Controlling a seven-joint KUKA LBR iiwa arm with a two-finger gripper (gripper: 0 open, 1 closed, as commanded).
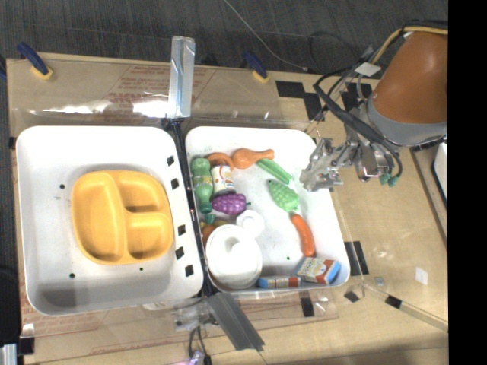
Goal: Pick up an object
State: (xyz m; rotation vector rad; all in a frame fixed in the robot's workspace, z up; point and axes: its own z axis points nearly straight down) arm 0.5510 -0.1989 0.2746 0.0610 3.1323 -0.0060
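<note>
Camera view, hand (318, 175) above right bin's (329, 226) edge, beside green toy (283, 196)

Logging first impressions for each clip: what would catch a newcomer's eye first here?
Probably the yellow divided tray, alone in the left bin. Next, the clutter of toy food in the right bin: purple grapes, an orange carrot and a white cup. The gripper hangs over that bin's upper right corner, below the arm's orange band.

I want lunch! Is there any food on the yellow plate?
Empty. The yellow divided plate shows bare compartments; the toy food lies in the right bin.
</note>
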